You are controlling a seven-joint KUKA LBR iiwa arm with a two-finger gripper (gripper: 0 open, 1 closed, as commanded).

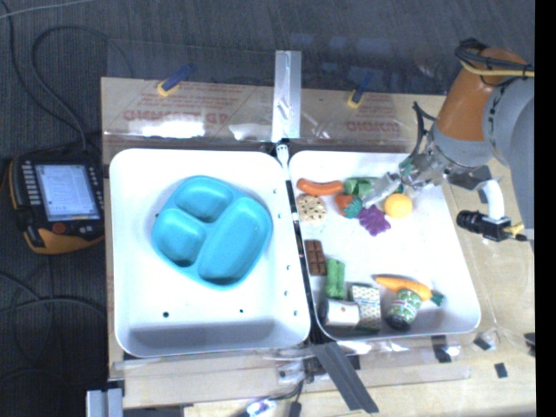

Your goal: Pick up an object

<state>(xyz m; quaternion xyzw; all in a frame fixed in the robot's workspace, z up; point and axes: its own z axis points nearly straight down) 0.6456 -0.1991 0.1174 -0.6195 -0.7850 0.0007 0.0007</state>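
My pincer (382,189) sits low at upper right of frame among the toys, angled toward the yellow ball (397,205); its opening I cannot tell.

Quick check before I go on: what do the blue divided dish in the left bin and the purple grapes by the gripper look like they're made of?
The blue dish looks like smooth moulded plastic: one even colour, rounded compartment walls, soft shine. The purple grapes look like a toy, probably plastic or rubber: flat uniform purple, lumpy moulded shape; too small to tell which. The gripper is right beside them.
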